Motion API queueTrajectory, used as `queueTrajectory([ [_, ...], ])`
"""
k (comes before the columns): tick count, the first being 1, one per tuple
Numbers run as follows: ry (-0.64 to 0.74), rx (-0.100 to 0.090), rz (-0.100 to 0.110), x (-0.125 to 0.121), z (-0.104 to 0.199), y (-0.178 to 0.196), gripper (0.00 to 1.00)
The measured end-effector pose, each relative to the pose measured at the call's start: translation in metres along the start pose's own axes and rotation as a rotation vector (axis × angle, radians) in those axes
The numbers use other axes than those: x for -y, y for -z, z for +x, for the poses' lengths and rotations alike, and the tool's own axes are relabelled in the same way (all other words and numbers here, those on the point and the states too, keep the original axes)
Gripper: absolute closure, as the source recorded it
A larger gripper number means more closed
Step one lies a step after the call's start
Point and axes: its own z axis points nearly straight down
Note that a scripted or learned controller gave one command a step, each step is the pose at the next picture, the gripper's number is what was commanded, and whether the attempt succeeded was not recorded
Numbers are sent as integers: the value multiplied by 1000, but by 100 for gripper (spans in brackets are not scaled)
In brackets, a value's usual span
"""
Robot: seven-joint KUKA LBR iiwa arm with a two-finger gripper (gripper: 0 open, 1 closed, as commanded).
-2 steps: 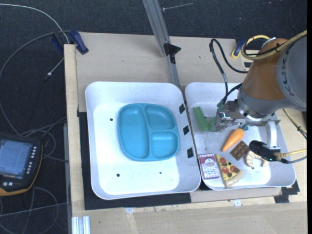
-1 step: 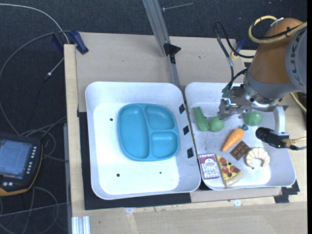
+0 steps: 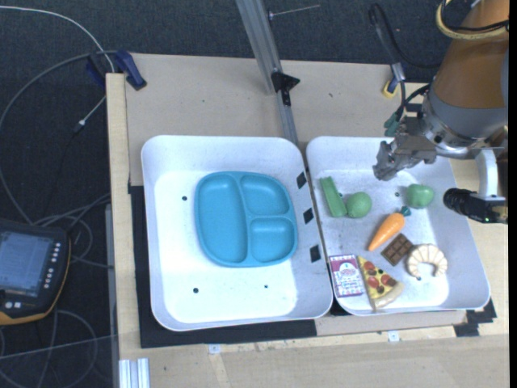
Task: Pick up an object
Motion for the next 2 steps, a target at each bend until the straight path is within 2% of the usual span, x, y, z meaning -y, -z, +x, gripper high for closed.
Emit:
queueTrajectory([
  [1, 3, -3, 9, -3, 43, -5, 100],
  [2, 5, -3, 7, -7, 96, -1, 100],
])
